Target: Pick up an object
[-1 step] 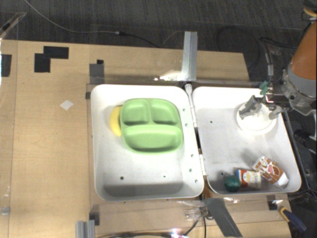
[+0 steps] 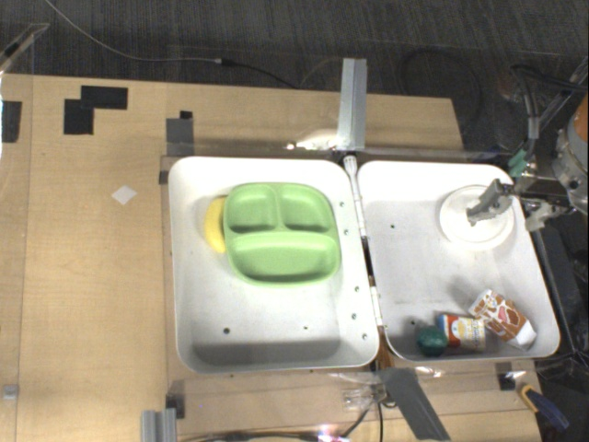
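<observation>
My gripper [image 2: 485,203] reaches in from the right edge and hangs over a white round dish [image 2: 474,221] in the upper right part of the right bin [image 2: 414,265]. Along that bin's front edge lie a small dark green object [image 2: 431,341], a little bottle with an orange-red label [image 2: 463,331] and a brown and white carton [image 2: 502,318]. All three are well in front of the gripper and apart from it. In the left bin [image 2: 267,325] a green divided plate [image 2: 280,231] partly covers a yellow object [image 2: 214,226].
A metal post [image 2: 353,104] stands behind the seam where the two bins meet. The arm's body and cables [image 2: 561,168] crowd the right edge. Bare wooden bench [image 2: 83,274] lies to the left of the bins.
</observation>
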`<action>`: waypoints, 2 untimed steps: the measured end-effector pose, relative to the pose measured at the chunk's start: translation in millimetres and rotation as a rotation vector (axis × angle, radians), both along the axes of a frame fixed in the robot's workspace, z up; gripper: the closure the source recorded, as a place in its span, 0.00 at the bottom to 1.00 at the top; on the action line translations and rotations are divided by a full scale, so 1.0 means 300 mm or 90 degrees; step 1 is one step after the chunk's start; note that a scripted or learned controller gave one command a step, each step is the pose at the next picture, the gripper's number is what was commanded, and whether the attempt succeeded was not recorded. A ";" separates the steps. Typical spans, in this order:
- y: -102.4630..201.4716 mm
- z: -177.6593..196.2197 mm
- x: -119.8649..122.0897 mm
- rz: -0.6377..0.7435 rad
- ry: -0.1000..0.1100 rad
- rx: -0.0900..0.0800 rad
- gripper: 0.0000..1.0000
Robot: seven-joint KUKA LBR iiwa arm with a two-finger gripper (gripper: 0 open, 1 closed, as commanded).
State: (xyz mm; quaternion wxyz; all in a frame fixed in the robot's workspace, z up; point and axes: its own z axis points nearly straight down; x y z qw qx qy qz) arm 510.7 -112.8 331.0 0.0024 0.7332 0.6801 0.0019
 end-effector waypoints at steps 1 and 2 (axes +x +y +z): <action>-0.120 0.056 -0.017 -0.121 0.001 0.000 0.00; -0.065 0.085 0.013 -0.098 0.001 0.000 0.00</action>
